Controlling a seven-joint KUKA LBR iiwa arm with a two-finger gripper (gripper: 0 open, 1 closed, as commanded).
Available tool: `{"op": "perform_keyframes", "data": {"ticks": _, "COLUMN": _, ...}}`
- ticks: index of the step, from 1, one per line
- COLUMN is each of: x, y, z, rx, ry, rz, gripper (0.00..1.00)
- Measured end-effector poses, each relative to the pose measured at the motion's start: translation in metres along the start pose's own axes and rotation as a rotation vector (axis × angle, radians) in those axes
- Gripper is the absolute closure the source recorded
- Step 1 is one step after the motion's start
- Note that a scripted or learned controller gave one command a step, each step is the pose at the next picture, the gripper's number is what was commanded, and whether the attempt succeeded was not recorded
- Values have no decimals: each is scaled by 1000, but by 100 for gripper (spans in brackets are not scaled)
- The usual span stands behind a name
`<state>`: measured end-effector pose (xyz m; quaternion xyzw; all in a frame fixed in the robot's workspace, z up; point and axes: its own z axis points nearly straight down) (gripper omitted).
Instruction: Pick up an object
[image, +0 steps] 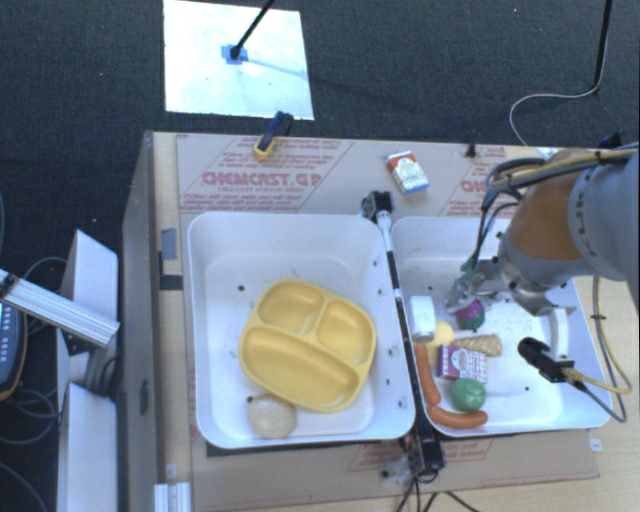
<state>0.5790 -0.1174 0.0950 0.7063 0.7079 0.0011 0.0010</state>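
The gripper (466, 294) hangs low over the middle of the right bin (572, 400), and the view is too coarse to tell whether it is released or clenched; nothing can be seen held in it. Just under its tip, touching or nearly so, lies one small purple object (471, 318), roundish, with no clear long axis or pointing direction. Around it are eight more things. One white block (422, 310) sits against the bin's left wall, with one pale yellow piece (443, 330) beside it. One tan wedge (481, 345) points its narrow end toward the bin's right wall. One red-and-white carton (465, 364) sits just nearer the front edge, and one green ball (467, 394) comes next. Two orange sausage shapes finish the count. The upright sausage (425, 372) has its long axis along the left wall, and the lying sausage (461, 419) runs along the front wall; they may be one bent piece. The left bin (215, 300) holds two things: one yellow divided tray (308, 346) at its centre, tilted askew, and one pale round lump (271, 416) by the front wall. On the bench (330, 170) behind the bins lie one small red-and-white box (407, 172) and one yellow-and-black clip (270, 136).
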Motion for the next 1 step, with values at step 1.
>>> {"op": "perform_keyframes", "data": {"ticks": 1, "x": 139, "y": -10, "z": -90, "rx": 0, "ry": 2, "rz": -4, "gripper": 100}}
